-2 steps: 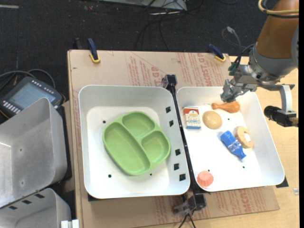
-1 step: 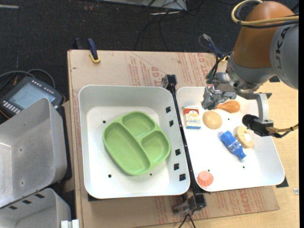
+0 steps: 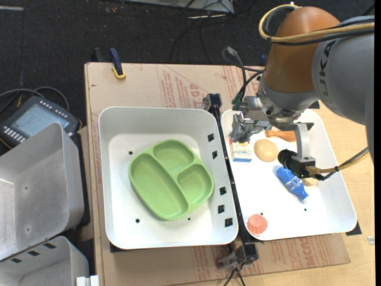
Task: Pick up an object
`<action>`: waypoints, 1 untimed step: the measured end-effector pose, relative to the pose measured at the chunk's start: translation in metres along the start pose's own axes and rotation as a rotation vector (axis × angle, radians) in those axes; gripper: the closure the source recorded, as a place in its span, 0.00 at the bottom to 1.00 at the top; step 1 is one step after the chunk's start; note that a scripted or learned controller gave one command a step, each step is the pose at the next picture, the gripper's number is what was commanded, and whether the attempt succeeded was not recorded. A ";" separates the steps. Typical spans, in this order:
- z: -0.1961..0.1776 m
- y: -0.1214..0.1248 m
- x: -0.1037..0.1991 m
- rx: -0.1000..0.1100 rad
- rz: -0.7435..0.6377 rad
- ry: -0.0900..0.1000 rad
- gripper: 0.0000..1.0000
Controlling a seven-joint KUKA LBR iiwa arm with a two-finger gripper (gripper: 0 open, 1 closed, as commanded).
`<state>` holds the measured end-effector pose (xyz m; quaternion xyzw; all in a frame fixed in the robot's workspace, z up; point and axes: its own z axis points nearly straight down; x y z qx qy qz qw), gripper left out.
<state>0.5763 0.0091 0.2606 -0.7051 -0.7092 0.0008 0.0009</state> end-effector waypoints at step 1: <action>0.018 -0.017 0.052 0.001 -0.001 0.000 1.00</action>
